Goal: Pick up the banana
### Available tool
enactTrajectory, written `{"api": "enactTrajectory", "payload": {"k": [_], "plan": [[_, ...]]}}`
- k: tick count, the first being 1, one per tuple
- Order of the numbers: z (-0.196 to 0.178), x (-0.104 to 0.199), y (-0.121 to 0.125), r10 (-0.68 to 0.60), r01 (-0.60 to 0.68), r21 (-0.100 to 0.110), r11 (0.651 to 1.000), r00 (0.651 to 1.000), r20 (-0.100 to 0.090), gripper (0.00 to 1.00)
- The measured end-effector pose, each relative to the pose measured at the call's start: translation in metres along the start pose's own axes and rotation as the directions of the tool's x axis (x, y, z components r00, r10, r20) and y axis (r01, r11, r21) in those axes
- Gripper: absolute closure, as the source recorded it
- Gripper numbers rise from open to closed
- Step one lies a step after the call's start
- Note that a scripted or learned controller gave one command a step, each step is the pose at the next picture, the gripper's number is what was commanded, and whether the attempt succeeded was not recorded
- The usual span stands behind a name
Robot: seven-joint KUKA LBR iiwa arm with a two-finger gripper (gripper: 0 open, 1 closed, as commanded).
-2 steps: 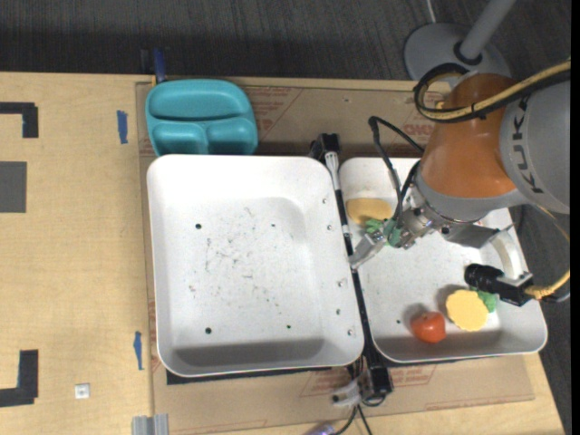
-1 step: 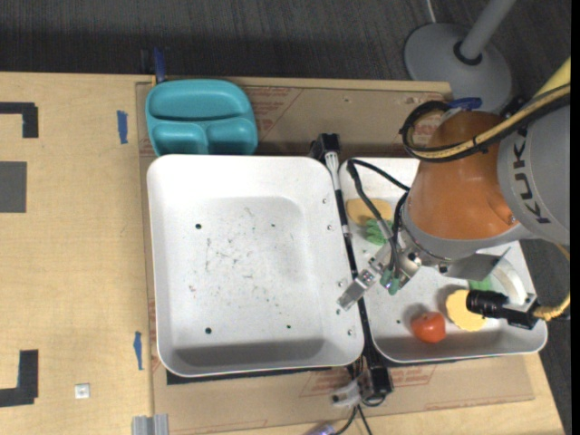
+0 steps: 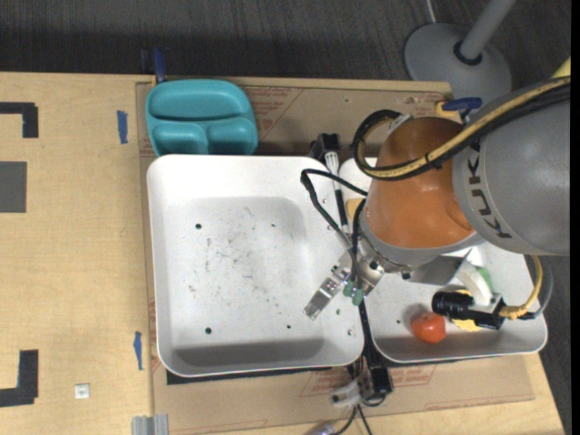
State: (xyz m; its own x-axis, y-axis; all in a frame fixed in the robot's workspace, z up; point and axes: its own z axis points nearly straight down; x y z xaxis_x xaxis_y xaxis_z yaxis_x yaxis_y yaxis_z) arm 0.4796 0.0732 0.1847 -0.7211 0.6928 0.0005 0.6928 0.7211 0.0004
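banana hidden, likely in the right bin [image 3: 530, 338] beneath the arm [image 3: 417, 188], whose grey shell reads "kuk". the fingers [image 3: 319, 299] hang over the right edge of the left bin [image 3: 172, 243] — open or closed i cannot tell, with nothing seen held. it looks like the approach step — next calls for crossing to the right bin.

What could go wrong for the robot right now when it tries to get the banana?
1. The gripper hangs close to the shallow left white bin's right rim, so it might bump that rim.
2. The grey and orange arm hides much of the right white bin, so a grab there could miss.
3. It might take the small red round thing instead.
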Motion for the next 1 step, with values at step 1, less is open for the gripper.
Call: {"api": "enactTrajectory", "payload": {"k": [1], "plan": [[0.0683, 0.0491, 0.0498, -0.061, 0.061, 0.001, 0.998, 0.998, -0.001, 0.00]]}}
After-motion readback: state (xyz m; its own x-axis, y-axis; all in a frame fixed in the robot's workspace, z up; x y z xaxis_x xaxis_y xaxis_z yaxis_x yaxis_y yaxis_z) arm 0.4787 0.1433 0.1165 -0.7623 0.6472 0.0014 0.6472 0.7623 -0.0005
